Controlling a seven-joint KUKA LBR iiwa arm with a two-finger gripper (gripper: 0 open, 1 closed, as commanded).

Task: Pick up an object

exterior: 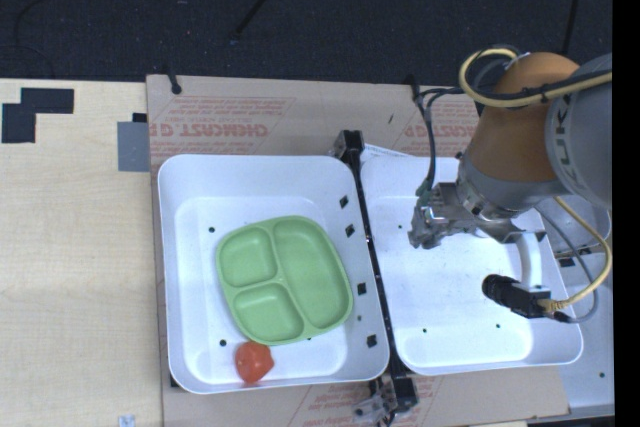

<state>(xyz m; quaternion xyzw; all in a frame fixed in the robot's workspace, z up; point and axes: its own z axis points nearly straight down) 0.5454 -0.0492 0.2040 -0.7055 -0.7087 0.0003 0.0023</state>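
Gripper position: low over the right bin, near that bin's upper left part; whether its fingers are apart or together cannot be told from this slanted view, and nothing is seen between them. Candidate objects lie in the left bin, on the far side of the black divider between the 2 bins; the arm must therefore travel toward the view's left. Green tray: smooth moulded plastic, 3 compartments, rounded corners, lying flat, long axis tilted from upper left to lower right; judged awkward for 2 fingers except at the rim. Red object: small, rounded, slightly lumpy, matte; just below the tray's lower edge, near the left bin's front wall; judged the easier target, though farther from the gripper.
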